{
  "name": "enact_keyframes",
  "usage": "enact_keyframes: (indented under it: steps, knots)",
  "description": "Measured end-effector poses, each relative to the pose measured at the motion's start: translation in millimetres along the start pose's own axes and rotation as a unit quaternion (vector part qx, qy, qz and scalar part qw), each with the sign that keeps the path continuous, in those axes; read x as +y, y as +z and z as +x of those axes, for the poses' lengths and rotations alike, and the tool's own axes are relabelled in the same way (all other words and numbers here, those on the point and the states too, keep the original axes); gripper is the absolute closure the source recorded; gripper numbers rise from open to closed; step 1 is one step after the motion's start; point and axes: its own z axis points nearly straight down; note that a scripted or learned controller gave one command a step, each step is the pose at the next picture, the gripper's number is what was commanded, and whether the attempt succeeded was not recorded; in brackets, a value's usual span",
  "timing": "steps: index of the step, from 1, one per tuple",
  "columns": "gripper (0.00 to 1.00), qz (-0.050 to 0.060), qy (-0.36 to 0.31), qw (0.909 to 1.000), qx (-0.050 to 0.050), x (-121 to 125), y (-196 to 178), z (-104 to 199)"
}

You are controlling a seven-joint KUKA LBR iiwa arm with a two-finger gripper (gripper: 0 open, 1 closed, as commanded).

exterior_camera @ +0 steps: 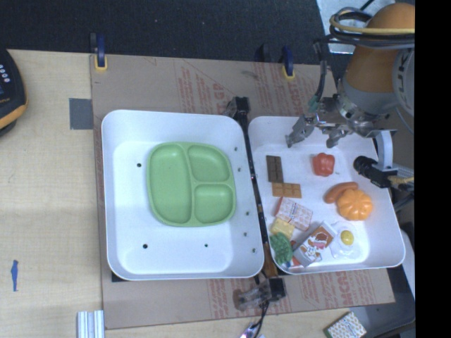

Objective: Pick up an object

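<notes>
Gripper: fingers spread wide, nothing between them; poised over the far end of the right bin.
Red toy: nearest item; on the bin floor just nearer the camera than the right fingertip, apart from it.
Brown bar: flat on the floor, left of the red toy, on the near side of the left fingertip.

Surface: pale wooden bench, with a brown cardboard sheet under both bins, held at the far edge by two blue clamps. Grey tape patch left of the bins. Black and orange device at the left edge. Dark floor beyond the bench.

Left bin: one green divided plate, three compartments, near the middle.

Right bin, other contents: tan wafer just near of the brown bar; orange sausage shape touching an orange pumpkin; fried egg; pink-and-white packet; yellow block; green leafy piece; small printed carton, all crowded towards the near-left corner.
</notes>
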Motion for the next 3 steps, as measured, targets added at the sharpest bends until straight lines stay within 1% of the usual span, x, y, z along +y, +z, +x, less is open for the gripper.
enact_keyframes:
  steps: [1, 2, 3]
  knots:
    - [0.00, 0.004, 0.000, 1.0000, 0.000, -3, 114, 3]
    - [1.00, 0.001, 0.000, 1.0000, -0.001, -2, 97, 1]
    - [1.00, -0.005, -0.003, 1.0000, 0.001, 15, 1, 74]
